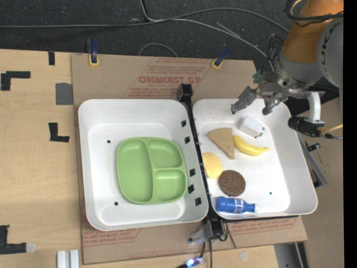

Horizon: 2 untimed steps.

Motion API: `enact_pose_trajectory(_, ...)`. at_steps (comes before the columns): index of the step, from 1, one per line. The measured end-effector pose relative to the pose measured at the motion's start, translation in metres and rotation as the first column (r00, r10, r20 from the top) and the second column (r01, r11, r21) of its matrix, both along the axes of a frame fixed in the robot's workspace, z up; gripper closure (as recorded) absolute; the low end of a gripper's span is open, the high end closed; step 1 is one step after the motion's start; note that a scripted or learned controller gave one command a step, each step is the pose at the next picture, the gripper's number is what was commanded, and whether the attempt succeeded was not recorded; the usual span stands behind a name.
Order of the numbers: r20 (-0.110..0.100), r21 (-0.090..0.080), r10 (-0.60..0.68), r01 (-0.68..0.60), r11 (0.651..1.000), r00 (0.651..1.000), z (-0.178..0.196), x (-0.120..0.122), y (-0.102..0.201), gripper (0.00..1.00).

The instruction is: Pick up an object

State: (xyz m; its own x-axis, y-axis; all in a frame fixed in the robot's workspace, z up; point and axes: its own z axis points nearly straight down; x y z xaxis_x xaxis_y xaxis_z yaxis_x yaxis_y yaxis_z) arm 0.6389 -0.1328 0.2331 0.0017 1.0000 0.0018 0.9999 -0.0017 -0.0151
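My gripper hangs over the far edge of the right bin, its two fingers spread open with nothing between them. Just below it lies a small white block. Beside that rest a yellow banana and a tan wedge. Nearer the front lie a pale yellow disc, a brown round cookie and a blue bottle on its side.
The left bin holds a green divided plate. A black divider with clips runs between the bins. Cables trail across the dark area behind the bench.
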Motion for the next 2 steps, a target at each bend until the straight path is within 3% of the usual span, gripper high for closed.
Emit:
enact_pose_trajectory(1, 0.014, -0.002, 0.003, -0.003, 1.0, 1.0, 0.009, 0.003, 0.0, 0.0)
enact_pose_trajectory(2, 0.01, -0.002, 0.004, -0.004, 1.0, 1.0, -0.052, 0.009, 0.005, 0.0)
